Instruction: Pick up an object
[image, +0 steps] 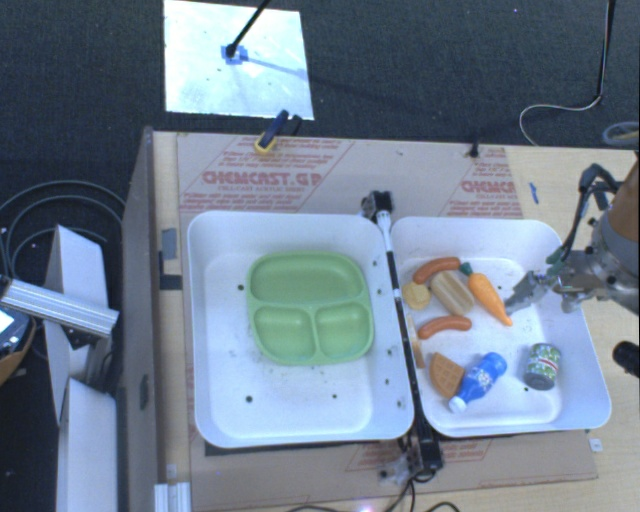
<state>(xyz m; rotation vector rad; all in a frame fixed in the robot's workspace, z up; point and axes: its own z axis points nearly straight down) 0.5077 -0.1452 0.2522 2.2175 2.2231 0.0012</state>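
The right bin (575, 400) holds several toy items. A sausage (437, 269) lies at the top, with a tan bun (452, 292) and an orange carrot (489, 297) below it. A second sausage (443, 326), an orange wedge (446, 375), a blue bottle (478, 380) and a small can (542, 365) lie lower down. A yellowish round piece (416, 295) sits by the bin's left wall. My gripper (522, 293) hangs over the right bin, just right of the carrot and above the can. I see nothing held in it.
The left bin (225, 400) carries a green divided plate (308, 306). A black clamp (378, 205) joins the bins at the top. Cardboard (300, 175) lies under both bins. Cables (570, 105) run at the upper right.
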